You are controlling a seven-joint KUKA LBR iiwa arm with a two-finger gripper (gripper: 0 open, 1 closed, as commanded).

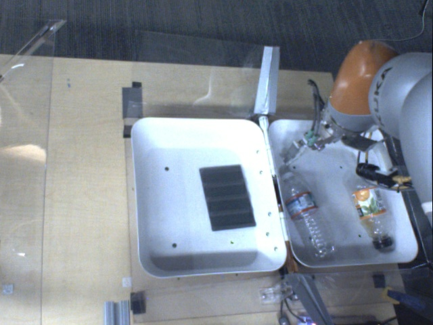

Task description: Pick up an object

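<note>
A black ridged rectangular pad lies flat in the middle of the left bin. In the right bin a clear plastic water bottle lies along the left side, its cap toward the front. A small bottle with an orange label lies near the right wall. My gripper hangs over the right bin's back left corner, above and behind the clear bottle and apart from it. Nothing shows in its grasp.
The grey arm with its orange band fills the top right and overhangs the right bin's back edge. A metal post stands behind the gap between the bins. A clear plastic sheet covers the bench at left.
</note>
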